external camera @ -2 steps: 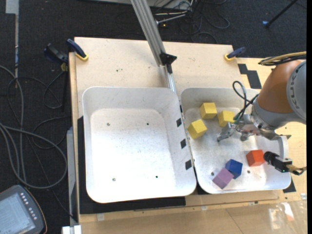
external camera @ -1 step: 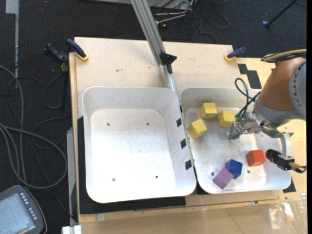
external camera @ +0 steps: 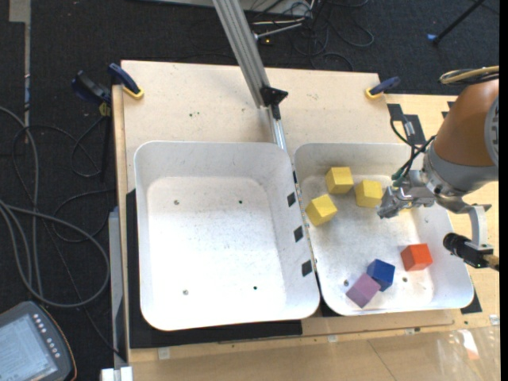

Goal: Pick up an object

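The arm [external camera: 468, 137] reached in from the right over the right bin [external camera: 444, 296], its orange band and grey wrist above the bin's far right part. The claw [external camera: 390, 206] hung low at the end of the wrist, just right of a yellow cube [external camera: 369, 193] and seemingly touching or nearly touching that cube's right side. Whether it was released or clenched could not be told: its tip was small and dark against the bin floor, and no object could be seen between its tips.

Three yellow cubes lay in the far half of the right bin. One [external camera: 340, 179] sat farthest back, the one by the claw was just to its right, and a third [external camera: 321, 209] lay nearer the bin's left wall. In the near half, a red cube [external camera: 416, 256] lay toward the right, with a blue cube [external camera: 382, 273] to its left and a purple cube [external camera: 363, 290] touching the blue one on its near left side.

The left bin [external camera: 159, 165] stood beside the right one on the pale wooden desk [external camera: 206, 101]. A slanted metal pole [external camera: 242, 42] ran down to the gap between the bins.
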Robot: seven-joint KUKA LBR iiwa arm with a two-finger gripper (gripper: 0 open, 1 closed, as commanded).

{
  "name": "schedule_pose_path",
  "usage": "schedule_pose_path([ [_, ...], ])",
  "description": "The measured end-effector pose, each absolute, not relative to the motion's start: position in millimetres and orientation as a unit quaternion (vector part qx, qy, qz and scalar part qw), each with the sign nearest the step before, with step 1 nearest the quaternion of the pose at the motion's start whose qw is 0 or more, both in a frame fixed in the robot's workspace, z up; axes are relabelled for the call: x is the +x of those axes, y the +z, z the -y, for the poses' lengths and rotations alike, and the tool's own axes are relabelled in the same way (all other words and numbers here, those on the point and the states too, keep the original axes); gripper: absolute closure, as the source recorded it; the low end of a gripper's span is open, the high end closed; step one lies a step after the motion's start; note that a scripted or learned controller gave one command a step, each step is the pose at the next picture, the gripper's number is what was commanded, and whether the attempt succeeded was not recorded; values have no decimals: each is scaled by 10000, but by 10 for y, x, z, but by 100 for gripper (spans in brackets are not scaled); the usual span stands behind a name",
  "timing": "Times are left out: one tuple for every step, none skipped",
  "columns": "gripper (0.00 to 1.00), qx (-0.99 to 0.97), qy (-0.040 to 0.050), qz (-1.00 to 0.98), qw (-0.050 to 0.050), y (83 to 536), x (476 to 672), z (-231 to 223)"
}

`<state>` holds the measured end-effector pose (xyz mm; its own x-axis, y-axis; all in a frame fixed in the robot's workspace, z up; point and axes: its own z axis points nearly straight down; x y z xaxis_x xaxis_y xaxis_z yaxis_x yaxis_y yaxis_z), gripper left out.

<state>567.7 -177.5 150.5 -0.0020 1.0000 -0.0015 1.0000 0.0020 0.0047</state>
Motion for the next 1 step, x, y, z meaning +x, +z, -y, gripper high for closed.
schedule_pose_path([
  [100, 7061, 12, -7081, 26, 1945, 5657, 1741],
])
